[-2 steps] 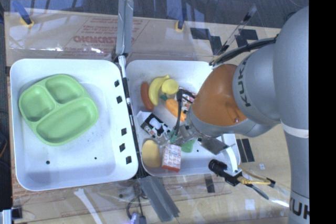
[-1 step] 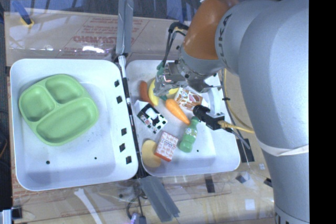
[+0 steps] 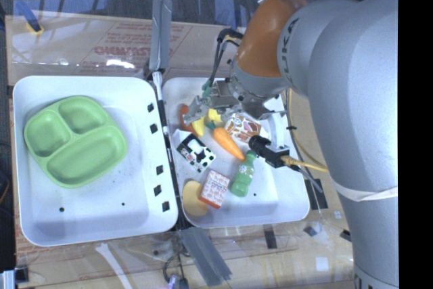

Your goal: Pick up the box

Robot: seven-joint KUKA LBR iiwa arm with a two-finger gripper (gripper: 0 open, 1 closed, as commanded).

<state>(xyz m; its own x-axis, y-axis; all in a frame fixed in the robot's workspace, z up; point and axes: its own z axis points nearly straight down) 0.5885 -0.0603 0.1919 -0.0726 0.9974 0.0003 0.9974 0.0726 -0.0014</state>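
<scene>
The box (image 3: 215, 189), a small red and white carton, lies flat near the front of the right bin (image 3: 287, 210), tilted a little. A pale yellow round piece (image 3: 191, 199) touches its left side, and a green bottle (image 3: 243, 174) lies just beside it on the right, with its cap pointing toward the back of the bin. Behind the box, a black and white patterned item (image 3: 195, 151) rests near the bin's left wall. An orange carrot (image 3: 229, 143) lies at a slant between that item and the bottle. Farther back sits a red and white packet (image 3: 242, 125), with a yellow piece (image 3: 199, 126) to its left.

The jaws (image 3: 201, 105) hang low over the back of the right bin, well apart from the box, above the yellow piece; whether they are wide or narrow I cannot tell. The grey arm (image 3: 338, 98) reaches in from the right, its orange band (image 3: 267, 37) above the wrist.

The left bin (image 3: 40, 227) holds a green divided plate (image 3: 74, 140). Both bins rest side by side on the worktop (image 3: 101, 44).
</scene>
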